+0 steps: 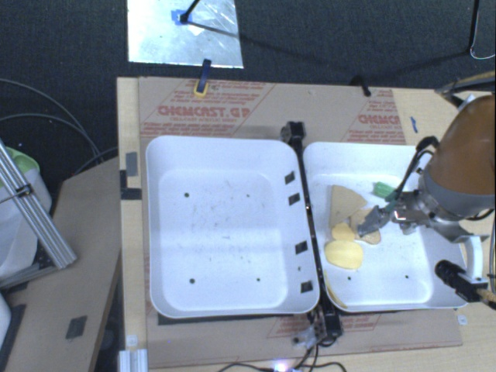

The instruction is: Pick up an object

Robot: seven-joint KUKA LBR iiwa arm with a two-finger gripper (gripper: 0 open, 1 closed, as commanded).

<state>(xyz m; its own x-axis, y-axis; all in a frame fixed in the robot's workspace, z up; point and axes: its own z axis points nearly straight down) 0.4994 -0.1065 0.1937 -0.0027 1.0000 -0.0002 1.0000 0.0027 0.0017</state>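
A: Take the right bin [418,293] as our anchor. What lies at its near edge?

B: Toward the near part of its floor, a yellow lump [344,255], rounded, next to the divider between the bins. Just beyond it, a tan flat piece [346,202], and past that a small green object [384,189] toward the far wall.

A: And the gripper [370,223]?

B: It reaches in from the bin's right side, tip low over the floor just beyond the yellow lump, at the tan piece's near corner. Whether it is spread or closed I cannot tell; the tip is a dark blur, and I see nothing clearly held.

A: So how should the grasp go?

B: I judge the yellow lump the easiest target: it has bulk, the tan piece lies flat. Centre over it, descend straight, keep off the divider wall.

A: The left bin [167,285], beyond the divider?

B: Only specks on its floor.
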